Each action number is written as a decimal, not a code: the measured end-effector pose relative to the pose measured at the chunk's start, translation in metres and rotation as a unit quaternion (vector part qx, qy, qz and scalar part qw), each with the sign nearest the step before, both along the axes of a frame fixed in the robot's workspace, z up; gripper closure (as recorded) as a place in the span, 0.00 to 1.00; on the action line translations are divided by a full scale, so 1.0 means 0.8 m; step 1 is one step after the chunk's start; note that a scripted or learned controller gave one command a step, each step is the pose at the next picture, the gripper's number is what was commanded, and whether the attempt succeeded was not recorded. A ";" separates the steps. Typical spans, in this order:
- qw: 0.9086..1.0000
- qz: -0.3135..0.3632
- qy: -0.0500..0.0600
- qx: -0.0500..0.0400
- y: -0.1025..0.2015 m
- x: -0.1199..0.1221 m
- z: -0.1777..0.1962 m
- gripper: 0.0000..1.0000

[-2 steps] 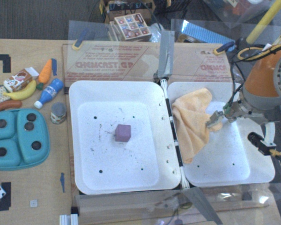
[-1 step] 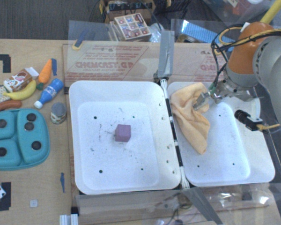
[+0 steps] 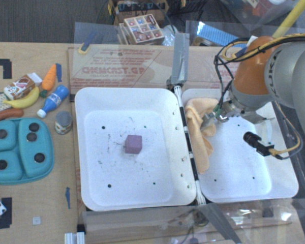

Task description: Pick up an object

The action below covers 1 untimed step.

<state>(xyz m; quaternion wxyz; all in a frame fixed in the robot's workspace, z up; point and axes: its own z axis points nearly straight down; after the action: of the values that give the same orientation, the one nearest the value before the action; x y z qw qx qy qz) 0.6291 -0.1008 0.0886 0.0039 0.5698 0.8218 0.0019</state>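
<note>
Right bin (image 3: 254, 187): my gripper (image 3: 212, 119), fingers pinched shut on tan cloth (image 3: 199, 136) draped along the bin's left wall. Left bin (image 3: 91, 111): purple block (image 3: 133, 144), centre, untouched.

2 white bins (image 3: 86, 111); 1 purple block (image 3: 133, 144); 1 tan cloth (image 3: 199, 136); 1 teal tray (image 3: 20, 151); 1 banana (image 3: 21, 101); 1 carrot (image 3: 50, 77); 1 blue bottle (image 3: 53, 100)
</note>
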 end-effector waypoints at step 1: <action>1.000 0.000 -0.003 0.000 -0.001 0.002 0.014 1.00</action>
<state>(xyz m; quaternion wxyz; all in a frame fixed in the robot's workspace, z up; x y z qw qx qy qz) 0.6308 -0.1015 0.0999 0.0065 0.5700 0.8216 0.0033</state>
